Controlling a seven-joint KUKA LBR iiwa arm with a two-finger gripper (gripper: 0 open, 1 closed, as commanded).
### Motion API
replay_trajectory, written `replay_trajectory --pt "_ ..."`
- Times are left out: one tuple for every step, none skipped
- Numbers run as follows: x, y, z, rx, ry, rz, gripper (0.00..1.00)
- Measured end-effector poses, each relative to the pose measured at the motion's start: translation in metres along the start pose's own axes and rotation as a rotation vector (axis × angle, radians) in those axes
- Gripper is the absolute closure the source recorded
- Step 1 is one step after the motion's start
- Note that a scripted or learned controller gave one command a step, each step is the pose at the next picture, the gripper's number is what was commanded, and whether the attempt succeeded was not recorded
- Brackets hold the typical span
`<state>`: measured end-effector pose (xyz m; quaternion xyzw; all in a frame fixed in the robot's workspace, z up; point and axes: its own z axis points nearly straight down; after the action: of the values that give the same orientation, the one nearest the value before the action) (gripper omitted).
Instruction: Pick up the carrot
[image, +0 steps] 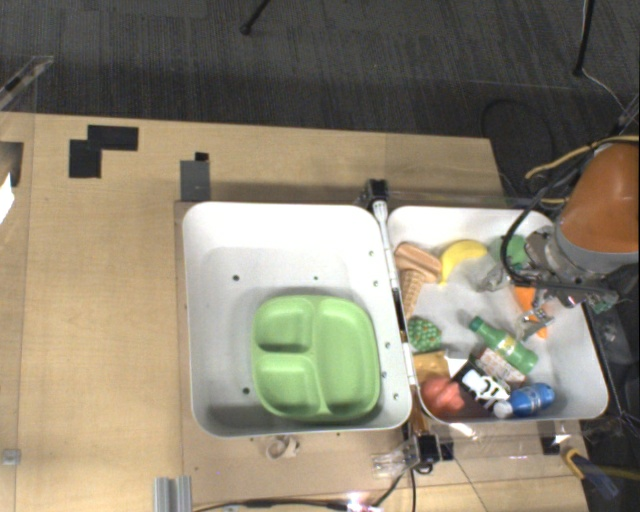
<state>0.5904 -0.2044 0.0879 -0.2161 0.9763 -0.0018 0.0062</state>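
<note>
Two white bins sit side by side on the bench. The left bin (210, 300) is the big quiet one, and it has a green tray (316, 354) with little sections lying in it. The right bin (590, 390) is the busy one, full of toy food.

The arm (605, 205) comes in over the right bin from the right, with its round orange part on top. Below it hangs the gripper (537, 312), low near the bin floor.

A yellow banana (463, 256) lies near the back of the bin, just beside a tan ridged food piece (418, 262). A green bottle (503, 343) lies tilted in the middle. A red apple (445, 396) sits at the front, and a blue bottle (530, 399) lies near it.

The carrot (528, 302) is the smallest thing to watch. It is the orange bit on the right side of the bin, right under the gripper and just beside the top of the green bottle.

I cannot tell if the gripper is grasping the carrot or not, because the arm hides too much of it.

To do this step well, I think the gripper should sit square over the middle of the carrot, with one side on each long edge. It should stay off the green bottle, which is very close. Then it should squeeze gently and lift straight up, slowly, so the carrot does not slip out.
</note>
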Motion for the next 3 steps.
replay_trajectory --pt "-0.006 -0.001 -0.015 0.009 -0.014 -0.005 1.00" --pt "-0.006 -0.001 -0.014 0.008 -0.013 -0.006 0.00" --pt "0.036 0.016 -0.001 0.002 -0.001 0.083 0.00"
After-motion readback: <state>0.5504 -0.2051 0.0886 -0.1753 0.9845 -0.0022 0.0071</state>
